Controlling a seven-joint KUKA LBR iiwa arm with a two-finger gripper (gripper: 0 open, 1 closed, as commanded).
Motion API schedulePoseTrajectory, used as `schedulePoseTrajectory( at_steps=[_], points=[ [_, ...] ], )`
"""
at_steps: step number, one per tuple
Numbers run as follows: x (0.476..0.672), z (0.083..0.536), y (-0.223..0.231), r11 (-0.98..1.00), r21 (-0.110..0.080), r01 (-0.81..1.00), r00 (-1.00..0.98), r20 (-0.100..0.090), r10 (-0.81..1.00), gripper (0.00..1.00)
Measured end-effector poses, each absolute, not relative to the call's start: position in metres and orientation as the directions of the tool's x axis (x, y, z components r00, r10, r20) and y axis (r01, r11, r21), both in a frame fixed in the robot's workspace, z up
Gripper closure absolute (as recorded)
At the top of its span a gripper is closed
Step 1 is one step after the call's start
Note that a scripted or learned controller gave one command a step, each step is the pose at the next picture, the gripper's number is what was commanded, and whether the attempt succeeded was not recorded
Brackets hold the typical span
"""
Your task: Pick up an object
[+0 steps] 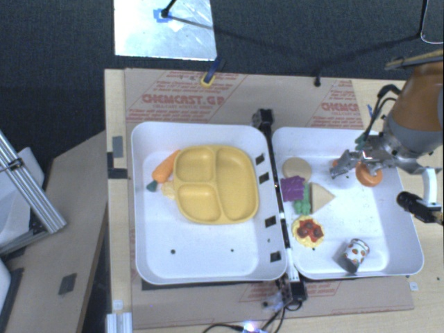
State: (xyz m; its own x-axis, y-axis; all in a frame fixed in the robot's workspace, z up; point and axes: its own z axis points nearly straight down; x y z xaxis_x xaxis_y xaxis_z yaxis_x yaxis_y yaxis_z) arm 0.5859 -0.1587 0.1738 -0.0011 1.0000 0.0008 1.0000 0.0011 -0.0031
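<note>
– where's the gripper (pixel 355 162)?
– low in the right bin (pixel 395 214), just beside an orange round piece (pixel 370 175); whether its fingers are open or holding, i cannot tell; yellow tray (pixel 211 184) in left bin (pixel 149 207).

Bench with two white bins

The bench (pixel 90 186), light wood under printed cardboard sheeting (pixel 229 92), carries the left bin (pixel 149 255) and the right bin (pixel 406 255) directly on it, side by side, their inner walls touching along a black clipped seam.
</note>
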Motion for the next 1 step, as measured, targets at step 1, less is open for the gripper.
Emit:
schedulePoseTrajectory(
  at_steps=[1],
  points=[
    [0.5852, 0.1111, -0.1609, 0.001, -0.003, 1.0, -0.001, 0.001, 1.0, 0.0]
  ],
)
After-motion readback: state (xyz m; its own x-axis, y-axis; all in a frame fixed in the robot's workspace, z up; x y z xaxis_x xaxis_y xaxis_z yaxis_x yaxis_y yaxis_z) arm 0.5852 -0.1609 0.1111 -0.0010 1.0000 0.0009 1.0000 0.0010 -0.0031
